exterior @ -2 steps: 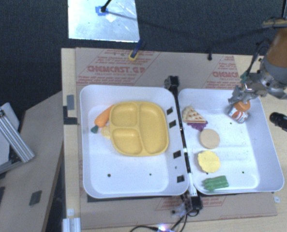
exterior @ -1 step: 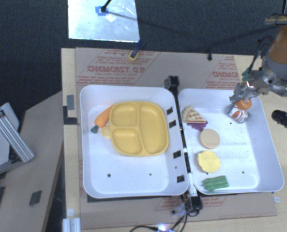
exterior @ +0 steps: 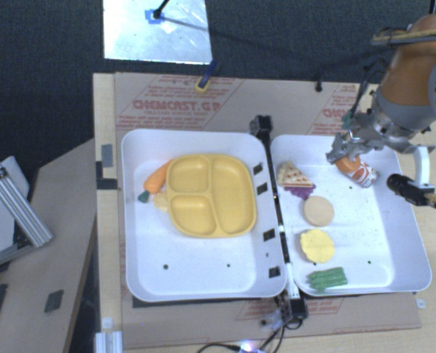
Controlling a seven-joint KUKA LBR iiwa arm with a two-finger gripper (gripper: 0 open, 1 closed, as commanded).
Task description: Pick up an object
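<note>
My gripper (exterior: 345, 153) hangs over the far part of the right bin (exterior: 405, 267). Directly under and against it lies a small orange and white object (exterior: 357, 172), partly covered by the gripper. In the same bin, to the left, sit a tan sandwich wedge (exterior: 292, 175) with a purple piece (exterior: 301, 192) beside it, a round beige biscuit (exterior: 318, 211), a yellow disc (exterior: 317, 245) and a green bean pod (exterior: 327, 278) near the front edge.
The left bin (exterior: 148, 271) holds a yellow divided plate (exterior: 206, 195), with an orange carrot (exterior: 156, 176) tucked against the plate's left rim. A black-hinged divider (exterior: 272, 197) separates the two bins. A shiny metal sheet (exterior: 157, 19) lies behind the bench.
</note>
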